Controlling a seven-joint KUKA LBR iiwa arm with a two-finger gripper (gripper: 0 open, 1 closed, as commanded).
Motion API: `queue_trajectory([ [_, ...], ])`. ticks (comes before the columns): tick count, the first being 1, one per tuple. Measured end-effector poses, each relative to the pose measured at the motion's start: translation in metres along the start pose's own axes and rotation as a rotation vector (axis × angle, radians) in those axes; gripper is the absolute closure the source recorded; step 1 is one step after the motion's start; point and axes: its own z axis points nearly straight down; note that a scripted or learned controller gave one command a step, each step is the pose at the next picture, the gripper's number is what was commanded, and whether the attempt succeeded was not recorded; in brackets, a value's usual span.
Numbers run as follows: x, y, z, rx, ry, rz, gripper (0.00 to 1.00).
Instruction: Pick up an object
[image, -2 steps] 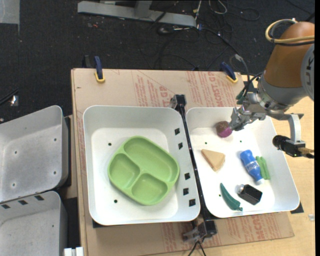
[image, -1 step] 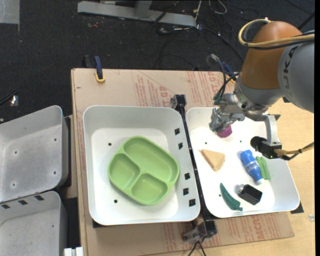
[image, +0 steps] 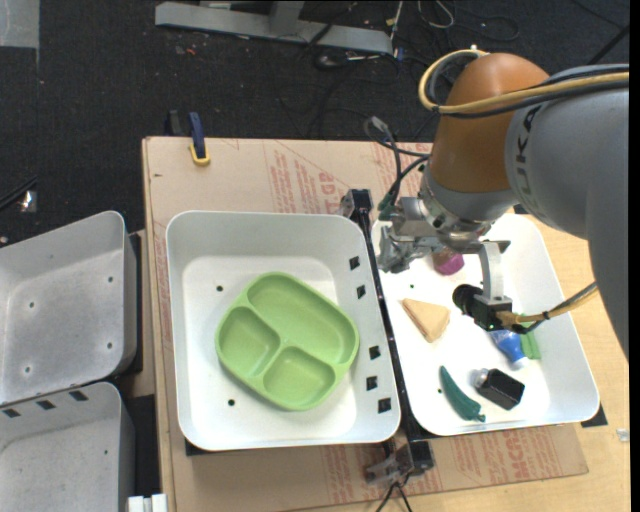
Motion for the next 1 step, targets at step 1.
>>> queue_trajectory([
  [1, 0.053, -0.0052, 0.0092, 0.0, -0.001, 0.001, 1.0],
])
